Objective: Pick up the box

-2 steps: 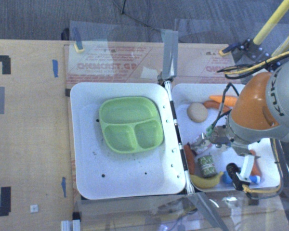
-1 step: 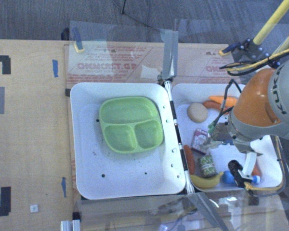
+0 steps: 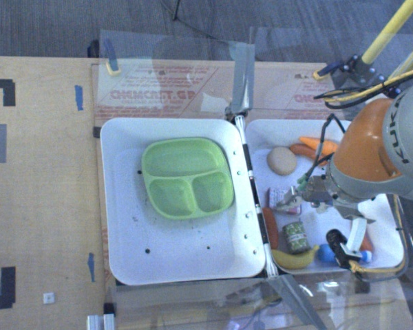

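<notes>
Hovering end effector (image 3: pixel 297 196) sits over right bin (image 3: pixel 392 253); grip state unreadable. Box (image 3: pixel 295 236) lies at its 6 o'clock: descend straight, avoid banana (image 3: pixel 294 258).

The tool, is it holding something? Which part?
Cannot tell: the tool sits low over the box in the right bin, its grip hidden.

The arm (image 3: pixel 372 153) is a rounded, bulbous body, with a broad glossy orange band over a grey wrist section. Dark lettering marks the grey shell at its upper right. Black and yellow cables loop above the orange band. Below the band, the gripper (image 3: pixel 292 199) is pale metal with dark fittings.
</notes>
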